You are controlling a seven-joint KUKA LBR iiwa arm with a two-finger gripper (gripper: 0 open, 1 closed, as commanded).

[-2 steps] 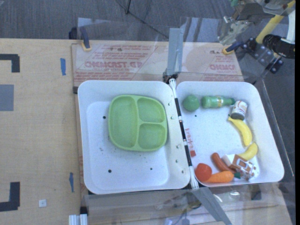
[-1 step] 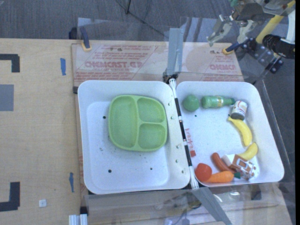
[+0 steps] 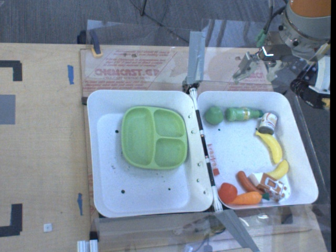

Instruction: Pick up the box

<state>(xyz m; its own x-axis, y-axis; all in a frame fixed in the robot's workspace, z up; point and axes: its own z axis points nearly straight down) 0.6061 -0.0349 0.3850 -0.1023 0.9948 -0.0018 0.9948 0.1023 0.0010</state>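
My gripper hung open and empty above the bins' far edge; the box lay well nearer the camera, slightly right.

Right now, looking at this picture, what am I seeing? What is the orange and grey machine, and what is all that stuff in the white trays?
You are looking down at a slant from one fixed camera above a bench. The grey and orange machine at top right is a robot arm; its two-finger gripper hangs above the far edge of the right bin, holding nothing. The left bin holds a green divided plate. The right bin holds toy food: a green ball-like fruit, a green bottle, a small can, a banana, a sausage, a tomato, a carrot, and the small box that the arm is meant to pick up.
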